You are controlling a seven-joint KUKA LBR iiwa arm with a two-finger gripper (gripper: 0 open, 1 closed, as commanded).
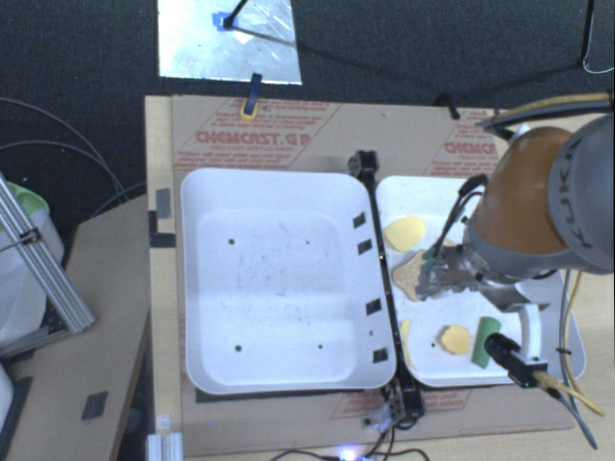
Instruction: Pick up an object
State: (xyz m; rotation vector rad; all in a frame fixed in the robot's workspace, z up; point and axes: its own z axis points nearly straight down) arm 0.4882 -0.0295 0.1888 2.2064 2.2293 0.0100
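Note:
My gripper (pixel 430 277) reaches down into the right bin (pixel 416 358), over its left middle part. It sits right on a tan, flat object (pixel 407 273) lying near the bin's left wall. A pale yellow round piece (pixel 405 230) lies just above that. Lower in the same bin rest a small yellow lump (pixel 455 339) and a green block (pixel 485 340) beside it. The arm's orange band and grey wrist hide the right half of the bin.
The left bin (pixel 279 277) stands beside the right one, divided from it by a black rail with clips (pixel 378 286). Both bins rest on a cardboard sheet (pixel 269 128). A metal plate (pixel 229 27) lies on the dark floor behind.

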